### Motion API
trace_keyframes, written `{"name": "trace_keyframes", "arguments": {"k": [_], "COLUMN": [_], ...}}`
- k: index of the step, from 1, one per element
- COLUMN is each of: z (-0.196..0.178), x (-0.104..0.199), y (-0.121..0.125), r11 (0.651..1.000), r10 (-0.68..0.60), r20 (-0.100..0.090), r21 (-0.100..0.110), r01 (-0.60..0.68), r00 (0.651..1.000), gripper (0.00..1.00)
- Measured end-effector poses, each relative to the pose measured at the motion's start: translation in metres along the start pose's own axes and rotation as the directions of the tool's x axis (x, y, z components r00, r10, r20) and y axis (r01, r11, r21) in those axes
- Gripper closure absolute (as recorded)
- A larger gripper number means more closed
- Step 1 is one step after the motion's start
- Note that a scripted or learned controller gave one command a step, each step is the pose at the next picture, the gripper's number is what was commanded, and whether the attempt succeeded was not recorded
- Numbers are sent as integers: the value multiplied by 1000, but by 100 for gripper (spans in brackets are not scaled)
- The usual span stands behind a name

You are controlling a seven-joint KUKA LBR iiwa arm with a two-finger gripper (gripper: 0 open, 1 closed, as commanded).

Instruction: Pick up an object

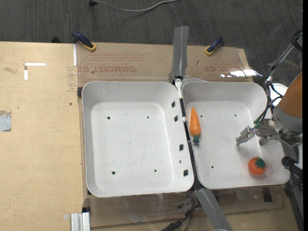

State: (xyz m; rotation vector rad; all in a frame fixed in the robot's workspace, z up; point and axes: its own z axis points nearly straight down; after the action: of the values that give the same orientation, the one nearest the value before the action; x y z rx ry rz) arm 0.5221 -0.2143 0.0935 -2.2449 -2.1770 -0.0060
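Two toys lie in the right bin point(226, 93): a smooth carrot point(194, 123) lengthwise, leaves toward the camera, and a round tomato point(257, 166). Released, the claw point(246, 135) hovers above the tomato.

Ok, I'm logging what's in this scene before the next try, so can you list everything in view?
bins: two, white, side by side on the bench
carrot: one, orange with a green top, left edge of the right bin, lying along the divider
tomato: one, orange-red with a green top, near-right corner of the right bin
clamps: two, blue and orange, far edge of the cardboard behind the bins
cardboard: one sheet, brown, under the bins' far side
cable: one, pale, on the floor beyond the bench
gripper: one, grey, over the right bin, above the tomato
arm: one, orange band, right edge
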Motion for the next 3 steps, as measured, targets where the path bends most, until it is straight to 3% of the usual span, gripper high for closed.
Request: {"name": "trace_keyframes", "arguments": {"k": [1, 2, 3], "z": [3, 4, 5], "x": [16, 80, 116], "y": [-46, 10, -50], "r11": [1000, 991, 980], "r10": [-23, 133, 199], "r20": [12, 12, 11], "r21": [-5, -7, -6], "r01": [24, -133, -199], "r00": [1000, 991, 980], "gripper": [0, 0, 0]}}
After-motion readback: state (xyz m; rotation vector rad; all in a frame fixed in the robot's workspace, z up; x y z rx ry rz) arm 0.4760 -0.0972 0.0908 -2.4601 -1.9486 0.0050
